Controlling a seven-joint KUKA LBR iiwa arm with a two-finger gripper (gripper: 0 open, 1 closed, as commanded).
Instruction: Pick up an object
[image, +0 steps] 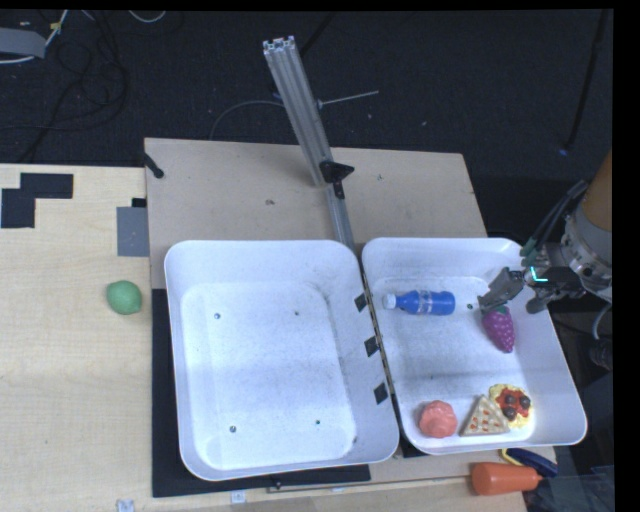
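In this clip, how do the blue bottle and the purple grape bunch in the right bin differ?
The blue bottle lies on its side, pointing across the right bin; the purple grape bunch runs up and down the view. The bottle is smooth with a white cap, the grapes lumpy and one colour. The bottle lies apart from the gripper; the grapes sit just below it. Both rest on the bin floor.

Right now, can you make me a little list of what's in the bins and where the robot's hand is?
right bin: blue bottle lying down, purple grapes, pink ball, waffle slice with fruit
left bin: white, left of the right bin
end effector: over the right bin, just above the grapes
outside the bins: green ball, orange carrot
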